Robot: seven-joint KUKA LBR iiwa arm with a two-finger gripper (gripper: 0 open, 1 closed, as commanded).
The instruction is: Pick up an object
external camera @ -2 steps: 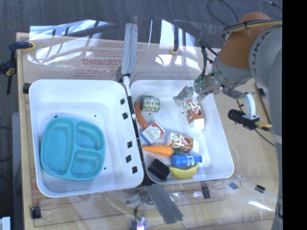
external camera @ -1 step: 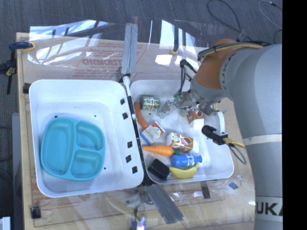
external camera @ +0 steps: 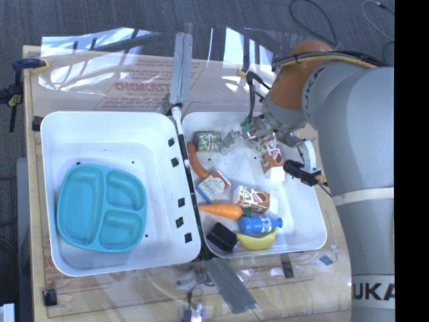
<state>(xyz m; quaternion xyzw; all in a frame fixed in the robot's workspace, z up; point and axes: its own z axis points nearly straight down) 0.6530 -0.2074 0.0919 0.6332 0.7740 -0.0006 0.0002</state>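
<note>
The right bin (external camera: 305, 230) holds several toys: a green packet (external camera: 208, 141), a red sausage (external camera: 196, 161), an orange-and-blue box (external camera: 214, 186), a brown-and-white carton (external camera: 254, 198), a carrot (external camera: 221, 210), a blue bottle (external camera: 259, 225), a banana (external camera: 259, 241) and a black block (external camera: 221, 237). My gripper (external camera: 253, 134) is low over the bin's far side, just right of the green packet. A second small carton (external camera: 271, 158) lies right below the wrist, touching or nearly touching the gripper; whether it is held does not show.
The left bin (external camera: 60, 129) holds a teal divided plate (external camera: 100, 208). A ridge with black clips (external camera: 182, 193) separates the two bins. The grey arm (external camera: 348, 133) covers the right bin's right rim. Clear plastic sheeting (external camera: 134, 79) lies behind the bins.
</note>
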